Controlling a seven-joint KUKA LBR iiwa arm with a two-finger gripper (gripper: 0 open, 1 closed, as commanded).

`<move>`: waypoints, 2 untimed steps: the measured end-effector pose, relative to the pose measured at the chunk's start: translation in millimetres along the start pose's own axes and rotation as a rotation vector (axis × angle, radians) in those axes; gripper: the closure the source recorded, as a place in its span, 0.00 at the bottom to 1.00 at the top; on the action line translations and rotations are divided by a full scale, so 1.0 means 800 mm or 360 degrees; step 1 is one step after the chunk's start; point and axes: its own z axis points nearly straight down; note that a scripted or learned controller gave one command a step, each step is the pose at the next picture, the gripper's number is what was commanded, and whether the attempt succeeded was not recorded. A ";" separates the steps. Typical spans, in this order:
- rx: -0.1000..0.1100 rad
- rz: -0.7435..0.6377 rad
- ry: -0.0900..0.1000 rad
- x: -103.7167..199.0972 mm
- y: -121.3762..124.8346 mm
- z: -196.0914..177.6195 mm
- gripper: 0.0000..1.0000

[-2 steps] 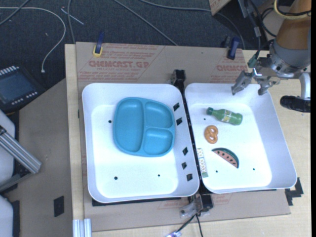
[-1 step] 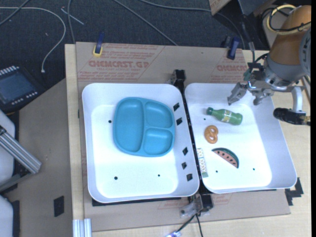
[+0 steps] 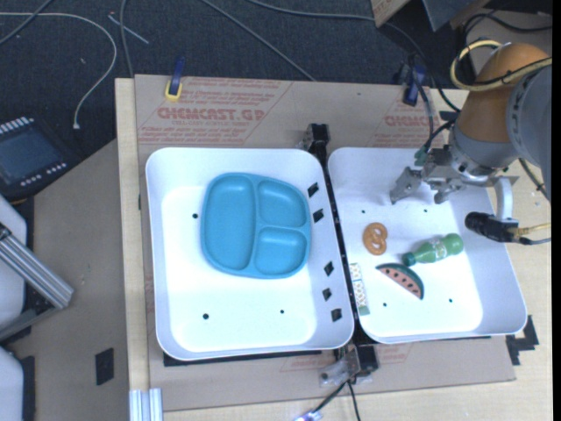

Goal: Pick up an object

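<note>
Two bins: shallow, white, side by side on a brown board, touching along a black clipped seam in the middle.
Left bin [image 3: 175, 305]: holds one thing, a blue divided plate [image 3: 256, 225], lying flat in its upper middle part, three compartments showing, one long at the left and two smaller at the right.
Right bin [image 3: 491, 305]: holds three small things, all in its lower half, grouped near each other but apart.
Pretzel [image 3: 375, 239]: small, orange-brown, leftmost of the three, lying flat just right of the seam.
Watermelon slice [image 3: 401, 281]: red with a green rind and dark seeds, below and to the right of the pretzel, lying at a slant.
Green bottle [image 3: 434, 250]: on its side, tilted, cap end toward the right; it lies just above the watermelon slice, close to it, though I cannot tell whether they touch.
Gripper [image 3: 422, 185]: hangs over the upper part of the right bin, above the pretzel and the bottle and clear of both; its grey fingers are spread apart and nothing sits between them.
Arm [image 3: 500, 103]: grey with an orange band, reaching in from the right, its wrist over the bin's upper right corner.
</note>
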 end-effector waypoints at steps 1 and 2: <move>-0.0009 -0.0001 -0.0003 0.000 0.002 -0.018 1.00; -0.0015 -0.0002 -0.0005 0.005 0.014 -0.081 1.00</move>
